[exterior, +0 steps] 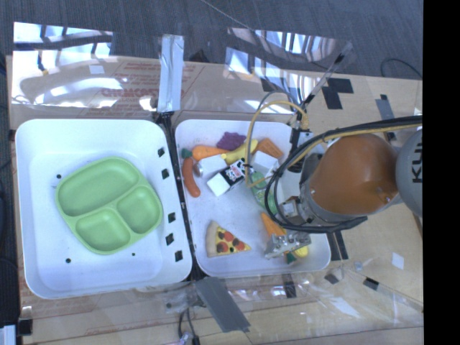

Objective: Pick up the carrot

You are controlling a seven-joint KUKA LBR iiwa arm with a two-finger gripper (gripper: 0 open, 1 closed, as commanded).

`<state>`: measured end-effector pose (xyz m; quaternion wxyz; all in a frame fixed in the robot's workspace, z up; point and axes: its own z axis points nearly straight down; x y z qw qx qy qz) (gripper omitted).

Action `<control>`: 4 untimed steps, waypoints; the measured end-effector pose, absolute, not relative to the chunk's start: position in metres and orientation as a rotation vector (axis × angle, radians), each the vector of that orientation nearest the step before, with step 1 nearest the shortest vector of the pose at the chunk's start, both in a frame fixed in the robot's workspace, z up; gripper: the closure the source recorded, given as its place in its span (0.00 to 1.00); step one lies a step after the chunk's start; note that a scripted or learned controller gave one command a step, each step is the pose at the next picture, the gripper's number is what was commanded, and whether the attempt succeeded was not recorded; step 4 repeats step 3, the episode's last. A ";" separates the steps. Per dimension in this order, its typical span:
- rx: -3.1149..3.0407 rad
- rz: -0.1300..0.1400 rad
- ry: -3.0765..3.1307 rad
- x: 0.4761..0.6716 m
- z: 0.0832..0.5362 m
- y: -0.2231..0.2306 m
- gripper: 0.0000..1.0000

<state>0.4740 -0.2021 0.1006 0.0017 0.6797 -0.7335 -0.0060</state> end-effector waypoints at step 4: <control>2.275 0.001 -2.170 0.490 0.174 -0.162 1.00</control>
